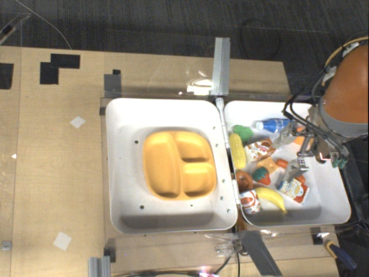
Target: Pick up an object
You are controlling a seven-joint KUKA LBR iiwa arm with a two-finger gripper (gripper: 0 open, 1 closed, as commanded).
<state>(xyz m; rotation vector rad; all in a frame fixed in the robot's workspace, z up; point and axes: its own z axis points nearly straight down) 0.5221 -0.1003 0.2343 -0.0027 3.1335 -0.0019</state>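
The right bin (pixel 337 208) holds several small items: a yellow corn cob (pixel 236 150), a green piece (pixel 243 133), a clear bottle with a blue cap (pixel 271 124), a banana (pixel 271 199), a small can (pixel 249 201), a dark red fruit (pixel 244 180), an orange piece (pixel 263 173) and a red-and-white packet (pixel 293 188). My gripper (pixel 298 165) hangs over the middle right of this bin, just above the red-and-white packet. I see nothing lifted clear of the pile. The arm's orange band (pixel 349 91) covers the bin's far right corner.
The left bin (pixel 121 154) contains a yellow divided tray (pixel 177 163). A grey metal post (pixel 221 68) stands behind the wall between the bins. Black cables (pixel 300 105) loop beside the wrist. Wooden bench lies to the left.
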